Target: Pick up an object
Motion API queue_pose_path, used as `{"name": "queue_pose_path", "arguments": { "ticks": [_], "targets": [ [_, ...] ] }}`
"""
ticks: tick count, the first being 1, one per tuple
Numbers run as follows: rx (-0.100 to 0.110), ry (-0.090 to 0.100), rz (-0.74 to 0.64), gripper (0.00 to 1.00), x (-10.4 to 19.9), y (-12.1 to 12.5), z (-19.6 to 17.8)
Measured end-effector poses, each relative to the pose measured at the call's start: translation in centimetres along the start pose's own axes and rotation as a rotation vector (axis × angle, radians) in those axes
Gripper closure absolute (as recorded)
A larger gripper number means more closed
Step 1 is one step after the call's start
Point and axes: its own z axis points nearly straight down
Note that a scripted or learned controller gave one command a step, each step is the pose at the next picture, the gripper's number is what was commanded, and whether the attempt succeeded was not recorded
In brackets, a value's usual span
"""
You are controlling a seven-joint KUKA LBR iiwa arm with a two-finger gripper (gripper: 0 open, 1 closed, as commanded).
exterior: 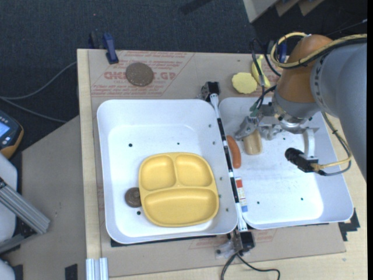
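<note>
We're looking down on two white bins side by side, and the arm (326, 69) reaches in from the right, its orange band bright above the wrist. The gripper (256, 130) sits low over the far left part of the right bin (291, 203), and we cannot tell how its jaws stand from up here; the metal parts blur together.

Just under the gripper there's a small tan cylinder (252, 144), upright by the look of it, touching or nearly touching the tool; whether it's actually gripped, we can't say. Beside it to the left, an orange-red sausage shape (234, 151) lies along the rim where the two bins meet.

Over in the left bin (116, 133) we've got a yellow divided plate (176, 188) in the near half, with a small brown round piece (133, 197) tucked against its left edge.

Out on the bench beyond the bins, a yellow lumpy object (245, 83) rests near the right bin's far corner, and a brown disc (139, 73) lies on the cardboard farther left. A blue clamp (110, 48) grips the far left edge.
</note>
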Motion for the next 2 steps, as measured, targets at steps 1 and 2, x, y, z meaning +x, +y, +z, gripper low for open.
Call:
{"name": "queue_pose_path", "arguments": {
  "ticks": [1, 2],
  "targets": [
    [-0.003, 0.0, -0.002, 0.0, 0.5, 0.0, -0.1],
    [-0.005, 0.0, -0.001, 1.0, 0.5, 0.0, -1.1]
  ]
}}
